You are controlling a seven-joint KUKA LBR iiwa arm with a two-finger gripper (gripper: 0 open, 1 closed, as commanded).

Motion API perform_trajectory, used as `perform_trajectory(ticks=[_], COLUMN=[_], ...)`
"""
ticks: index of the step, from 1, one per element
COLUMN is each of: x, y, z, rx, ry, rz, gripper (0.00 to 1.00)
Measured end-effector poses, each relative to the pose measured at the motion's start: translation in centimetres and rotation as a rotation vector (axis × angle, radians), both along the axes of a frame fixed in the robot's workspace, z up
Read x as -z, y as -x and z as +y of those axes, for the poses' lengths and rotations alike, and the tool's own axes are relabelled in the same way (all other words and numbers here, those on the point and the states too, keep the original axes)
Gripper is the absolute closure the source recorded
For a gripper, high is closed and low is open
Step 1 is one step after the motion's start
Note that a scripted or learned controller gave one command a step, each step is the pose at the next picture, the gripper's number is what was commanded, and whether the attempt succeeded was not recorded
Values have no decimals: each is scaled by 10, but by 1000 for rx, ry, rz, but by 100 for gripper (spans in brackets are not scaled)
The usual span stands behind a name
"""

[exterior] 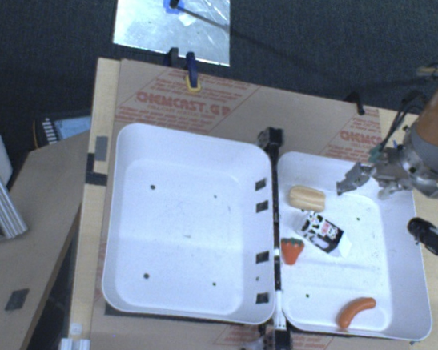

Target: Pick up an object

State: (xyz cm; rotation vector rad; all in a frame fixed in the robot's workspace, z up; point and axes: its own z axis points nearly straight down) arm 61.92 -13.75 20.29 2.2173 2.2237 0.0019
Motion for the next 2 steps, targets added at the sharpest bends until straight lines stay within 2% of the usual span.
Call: perform_trajectory(ticks=[1, 2], x=[-1, -166], y=[-1, 60], z=[86, 23], rx=[-10, 7], ry=[-4, 5], rz=[1, -18], gripper=[0, 0])
